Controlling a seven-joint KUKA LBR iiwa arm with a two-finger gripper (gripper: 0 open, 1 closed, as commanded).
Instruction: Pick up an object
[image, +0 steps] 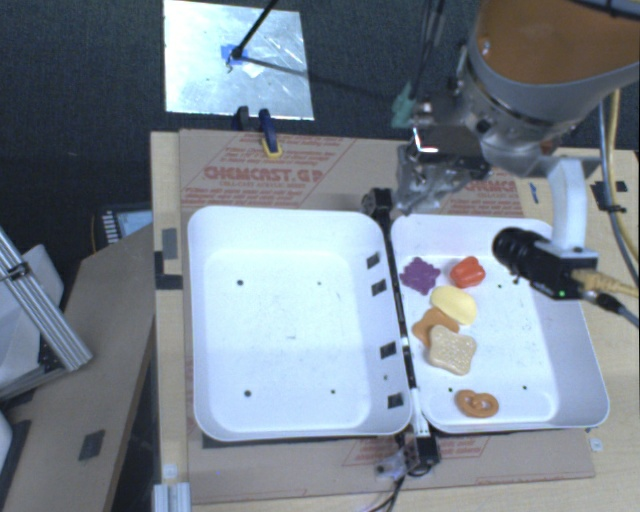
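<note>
Several toy foods lie in the left half of the right bin (560, 370): a purple grape cluster (421, 272), a red tomato (467, 271), a yellow lemon-like piece (453, 303), an orange piece (430, 323), a slice of bread (452, 350) and a pretzel (477, 403). My gripper (418, 190) hangs over the far left corner of that bin, above and behind the purple cluster. Nothing is seen held in it. The wrist's grey bulk and orange band fill the upper right.
The left bin (290, 320) sits beside the right one, with a black hinge strip (395, 310) between them. A black cylindrical device (535, 262) on a white bracket overhangs the right bin's far right. A foil sheet (238, 58) and a blue-yellow clamp (268, 135) lie behind.
</note>
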